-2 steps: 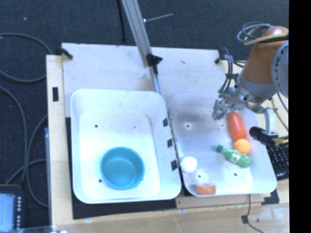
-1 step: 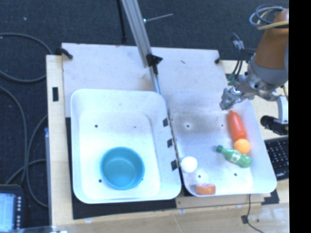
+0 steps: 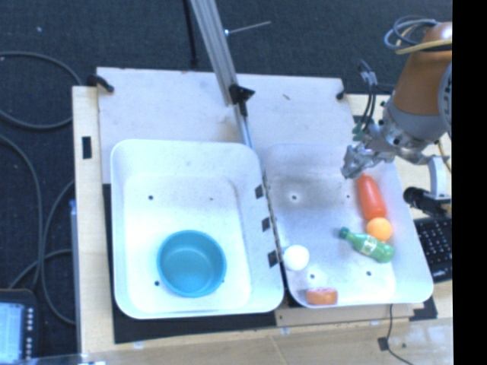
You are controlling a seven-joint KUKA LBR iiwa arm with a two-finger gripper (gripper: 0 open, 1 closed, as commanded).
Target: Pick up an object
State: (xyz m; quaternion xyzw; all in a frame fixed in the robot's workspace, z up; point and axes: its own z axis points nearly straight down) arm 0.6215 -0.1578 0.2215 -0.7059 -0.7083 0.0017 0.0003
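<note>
The arm [image 3: 422, 82], grey with an orange band, reaches in over the right edge of the table [image 3: 167, 97] and ends in the pincer [image 3: 354, 162], which hangs above the far part of the right bin [image 3: 304, 173], close to that bin's right rim. Whether the pincer is wide or narrow cannot be told from this angle; nothing can be made out between its tips. Just beside it, toward the near edge, lies an orange-red carrot-shaped object [image 3: 370, 196], its upper end close under the pincer, though contact cannot be judged. Touching or nearly touching the carrot's lower end is a small orange ball [image 3: 380, 228], and against that ball lies a green bottle [image 3: 368, 245] on its side, angled toward the near right corner of the bin. A white ball [image 3: 296, 258] rests by the bin's left wall, and a small orange-and-white piece [image 3: 322, 296] sits at the bin's near rim. The left bin [image 3: 137, 166] holds a blue bowl [image 3: 192, 263], upright, in its near half toward the table's near edge. A grey metal rail [image 3: 215, 40] slants from the far edge of the table down to the gap between the two bins.
</note>
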